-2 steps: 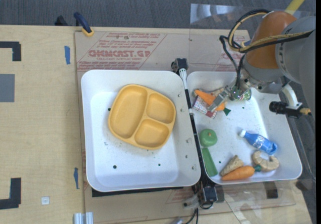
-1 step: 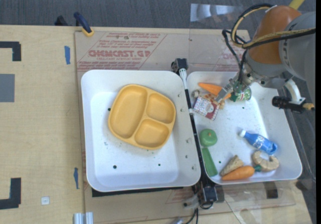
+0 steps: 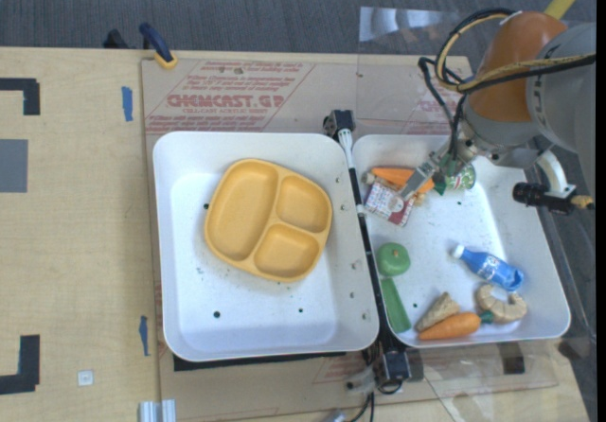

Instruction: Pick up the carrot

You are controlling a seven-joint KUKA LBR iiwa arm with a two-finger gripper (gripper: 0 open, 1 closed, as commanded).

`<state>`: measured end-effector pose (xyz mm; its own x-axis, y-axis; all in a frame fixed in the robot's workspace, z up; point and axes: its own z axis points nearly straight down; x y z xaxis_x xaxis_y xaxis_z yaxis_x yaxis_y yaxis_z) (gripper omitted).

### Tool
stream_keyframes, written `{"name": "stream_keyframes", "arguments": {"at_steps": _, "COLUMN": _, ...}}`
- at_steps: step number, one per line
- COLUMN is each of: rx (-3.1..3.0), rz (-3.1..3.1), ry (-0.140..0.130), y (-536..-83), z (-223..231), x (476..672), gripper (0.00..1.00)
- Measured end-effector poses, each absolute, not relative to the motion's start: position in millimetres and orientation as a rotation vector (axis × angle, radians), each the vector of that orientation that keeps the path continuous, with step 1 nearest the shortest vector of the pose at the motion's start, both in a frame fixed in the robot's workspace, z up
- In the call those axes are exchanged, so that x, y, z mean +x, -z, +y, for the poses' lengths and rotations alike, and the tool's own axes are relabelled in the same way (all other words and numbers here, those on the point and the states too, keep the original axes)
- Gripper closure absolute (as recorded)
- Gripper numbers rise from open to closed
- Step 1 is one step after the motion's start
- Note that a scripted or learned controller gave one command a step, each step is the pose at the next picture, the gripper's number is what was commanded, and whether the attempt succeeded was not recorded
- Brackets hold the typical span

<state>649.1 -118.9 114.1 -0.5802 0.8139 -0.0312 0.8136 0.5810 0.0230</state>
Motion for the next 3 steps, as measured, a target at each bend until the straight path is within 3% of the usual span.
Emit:
{"name": "stream_keyframes", "arguments": {"at_steps": 1, "rx": 1.859, "rz": 2.502, "ry": -0.009, "y": -100, "z": -110, "x": 646.0, "gripper": 0.00}}
{"name": "stream_keyframes", "arguments": {"at_steps": 2, "rx": 2.229, "rz": 2.231, "ry": 0.004, "y": -96, "z": -121, "x": 668.1, "gripper": 0.00}}
{"name": "stream_keyframes", "arguments": {"at_steps": 3, "rx": 2.227, "rz": 2.240, "ry": 0.014, "y": -104, "z": -119, "x": 666.9, "gripper": 1.00}}
